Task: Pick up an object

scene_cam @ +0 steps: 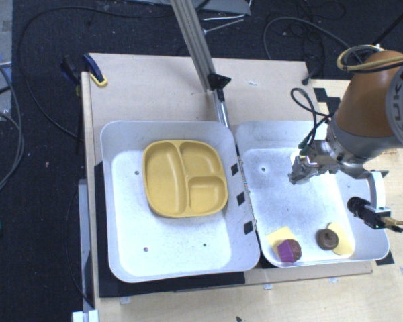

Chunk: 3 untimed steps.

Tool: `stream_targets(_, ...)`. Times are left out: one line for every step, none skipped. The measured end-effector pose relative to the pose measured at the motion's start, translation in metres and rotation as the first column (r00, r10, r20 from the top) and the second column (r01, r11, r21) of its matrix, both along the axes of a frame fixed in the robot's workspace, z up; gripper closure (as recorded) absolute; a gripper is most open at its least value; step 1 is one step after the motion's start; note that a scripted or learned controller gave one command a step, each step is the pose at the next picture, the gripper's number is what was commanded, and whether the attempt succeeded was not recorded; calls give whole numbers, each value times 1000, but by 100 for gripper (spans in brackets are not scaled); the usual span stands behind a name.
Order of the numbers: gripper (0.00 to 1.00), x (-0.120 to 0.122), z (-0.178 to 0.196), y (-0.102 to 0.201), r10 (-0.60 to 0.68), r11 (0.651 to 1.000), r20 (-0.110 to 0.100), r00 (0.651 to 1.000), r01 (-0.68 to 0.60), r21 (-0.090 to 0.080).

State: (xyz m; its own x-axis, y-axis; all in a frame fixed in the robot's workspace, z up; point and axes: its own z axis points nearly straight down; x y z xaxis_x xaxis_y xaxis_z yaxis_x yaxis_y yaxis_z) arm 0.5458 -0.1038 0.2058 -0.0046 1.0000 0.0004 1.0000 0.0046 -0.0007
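The gripper (301, 173) hangs over the right bin's (269, 139) middle; whether it is clenched, I cannot tell. The purple ball (289, 250) near the front edge looks light, probably soft; grasp across its middle.

Wooden bench (154, 79), two white bins (121, 247) side by side
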Motion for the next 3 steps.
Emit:
stream_targets(100,-18,-3,45,1,1000,-2,1000,-1,1)
stream_targets(100,-39,1,93,0,1000,-2,1000,0,1)
stream_targets(100,-55,14,140,1,1000,0,1000,-1,0)
